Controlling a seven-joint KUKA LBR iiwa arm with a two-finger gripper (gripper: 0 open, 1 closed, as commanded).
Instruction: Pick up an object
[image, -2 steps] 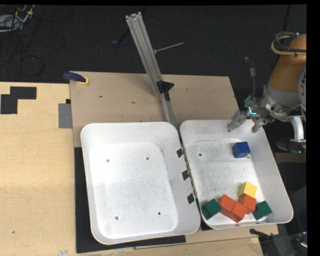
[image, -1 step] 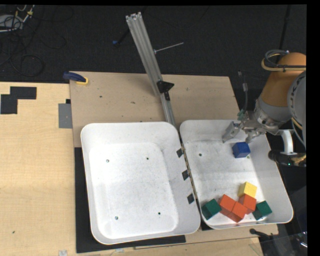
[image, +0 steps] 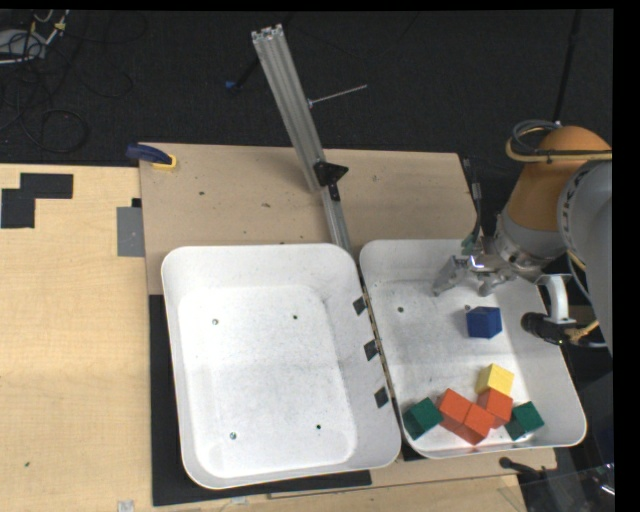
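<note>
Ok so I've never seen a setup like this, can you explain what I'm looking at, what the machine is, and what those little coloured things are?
This is one picture from a camera fixed above a wooden bench, looking down at a slant. The grey machine with the orange band, reaching in from the right, is a robot arm. Its grasping tip, the end effector, hovers over the far end of the right bin; nothing is visibly held in it.

Two shallow white bins sit side by side. Beside the right one is the left bin. The right bin holds small blocks: a blue cube alone, and a cluster near the front edge with a yellow cube, orange blocks and two green blocks. The arm's job is to pick one up.
</note>
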